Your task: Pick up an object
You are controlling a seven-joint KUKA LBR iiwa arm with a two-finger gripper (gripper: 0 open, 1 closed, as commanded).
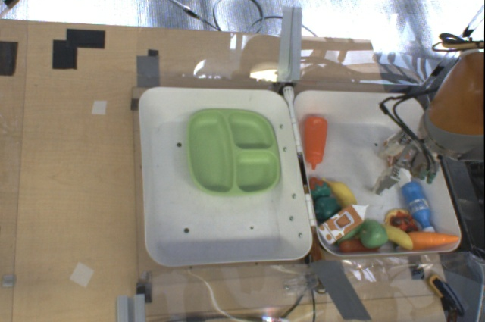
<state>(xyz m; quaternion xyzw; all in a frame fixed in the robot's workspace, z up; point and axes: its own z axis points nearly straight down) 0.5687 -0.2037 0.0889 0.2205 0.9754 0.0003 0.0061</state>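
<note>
My gripper [392,175] hangs over the right bin [356,139], near its right side, open with nothing between its fingers. Just below and right of it lies a blue bottle [417,204]. An orange bottle [314,139] lies along the bin's left wall. The front of the bin holds a heap of toys: a dark green piece [325,203], a yellow banana [342,193], a small printed box [340,223], a green apple [373,234] and an orange carrot [433,240].
The left bin [163,222] holds a green divided plate [233,151]. A grey upright post [289,44] stands behind the wall between the bins. Black cables [402,107] loop by the arm at the right bin's back right corner.
</note>
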